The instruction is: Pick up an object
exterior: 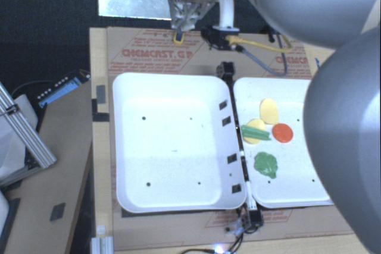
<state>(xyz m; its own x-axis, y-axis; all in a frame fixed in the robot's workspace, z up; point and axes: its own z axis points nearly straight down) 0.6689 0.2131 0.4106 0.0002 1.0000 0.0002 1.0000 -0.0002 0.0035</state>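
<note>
Nearest, the green leafy toy piece [265,164] lies in the right shallow white bin [292,196], w/ the round orange-red toy [283,132], a yellow-and-green piece [255,132] and pale yellow oval [269,110] beyond. Far back, over the cardboard-covered worktop [149,53], hangs the pincer [184,22] (open or closed: can't tell). Approach step, I judge; next it must travel over the right bin and descend.

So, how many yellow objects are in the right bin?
2. A pale yellow oval at the top of the cluster, and a yellow piece under the green stick. The arm may hide others.
</note>
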